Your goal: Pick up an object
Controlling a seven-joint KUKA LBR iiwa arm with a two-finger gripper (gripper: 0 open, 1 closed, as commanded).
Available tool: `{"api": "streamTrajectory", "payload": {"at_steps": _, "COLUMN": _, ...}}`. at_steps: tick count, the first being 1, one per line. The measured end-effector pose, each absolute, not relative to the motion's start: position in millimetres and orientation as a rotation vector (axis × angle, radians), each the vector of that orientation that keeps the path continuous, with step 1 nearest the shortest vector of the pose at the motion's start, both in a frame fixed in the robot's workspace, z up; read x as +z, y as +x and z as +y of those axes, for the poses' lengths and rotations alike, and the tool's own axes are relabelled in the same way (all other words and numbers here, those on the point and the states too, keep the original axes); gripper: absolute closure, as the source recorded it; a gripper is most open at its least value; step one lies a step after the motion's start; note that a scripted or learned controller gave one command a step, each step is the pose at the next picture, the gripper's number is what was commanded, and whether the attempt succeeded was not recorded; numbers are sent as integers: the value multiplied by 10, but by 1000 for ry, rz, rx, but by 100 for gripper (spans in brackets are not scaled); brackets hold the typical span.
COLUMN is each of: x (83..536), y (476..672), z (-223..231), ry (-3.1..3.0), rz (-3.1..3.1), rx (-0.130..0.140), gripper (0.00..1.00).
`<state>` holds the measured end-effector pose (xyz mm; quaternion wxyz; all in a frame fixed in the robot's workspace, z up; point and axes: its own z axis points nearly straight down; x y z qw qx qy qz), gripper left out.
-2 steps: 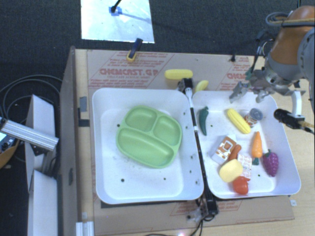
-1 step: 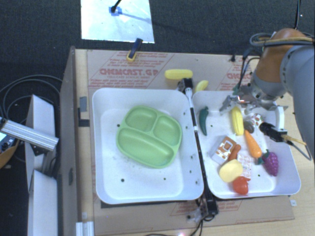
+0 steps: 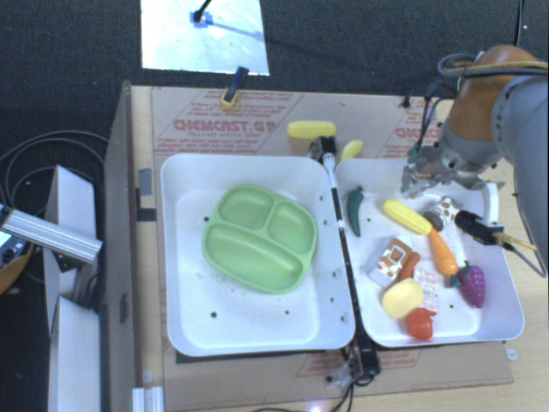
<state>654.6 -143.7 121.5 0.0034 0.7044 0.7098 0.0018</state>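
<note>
My gripper [image 3: 418,181] hangs over the far right part of the right bin [image 3: 506,312], below the grey arm with its orange band. Just in front of it and to its left lies a yellow corn cob [image 3: 406,216]. Further toys lie in this bin: a green pepper [image 3: 354,209], a carrot [image 3: 443,253], purple grapes [image 3: 473,285], a white and orange box [image 3: 391,260], a yellow lemon [image 3: 401,299] and a red tomato [image 3: 419,324]. I see nothing held in the gripper.
The left bin [image 3: 184,316] holds a green divided plate [image 3: 260,237]. A black clip strip [image 3: 337,213] joins the two bins. Behind the bins, a yellow piece [image 3: 311,130] rests on the cardboard bench [image 3: 214,118].
</note>
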Motion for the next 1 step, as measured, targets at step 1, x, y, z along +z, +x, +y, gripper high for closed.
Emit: {"api": "streamTrajectory", "payload": {"at_steps": 1, "x": 1209, "y": 6544, "z": -1436, "ry": 2207, "rz": 2227, "rx": 4, "gripper": 0}}
